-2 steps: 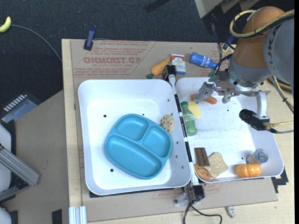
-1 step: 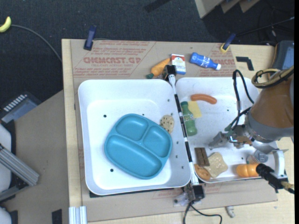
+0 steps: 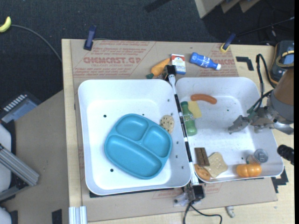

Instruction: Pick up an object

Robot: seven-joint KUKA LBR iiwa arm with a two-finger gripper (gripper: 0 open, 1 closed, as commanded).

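Camera view first: we see our gripper (image 3: 235, 126) low over the right bin (image 3: 233, 85), reaching in from the right side, its fingers spread apart with nothing between them. It hangs above bare white floor, well apart from every candidate. The sausage (image 3: 203, 98) lies near the bin's far wall, the green bottle (image 3: 188, 119) rests along the left wall beside a yellow piece (image 3: 195, 110), and the cracker (image 3: 216, 163) and brown block (image 3: 201, 156) sit at the near edge with the orange toy (image 3: 248, 170) and a small grey disc (image 3: 260, 156) to their right. A blue divided tray (image 3: 138, 145) fills much of the left bin (image 3: 93, 106), with a round cookie (image 3: 167, 122) just beside it.

We judge the main risk is closing on nothing, since no object lies under the fingers. Objects hugging the walls could also block one finger, and the rounded sausage or bottle might roll out of a pinch.
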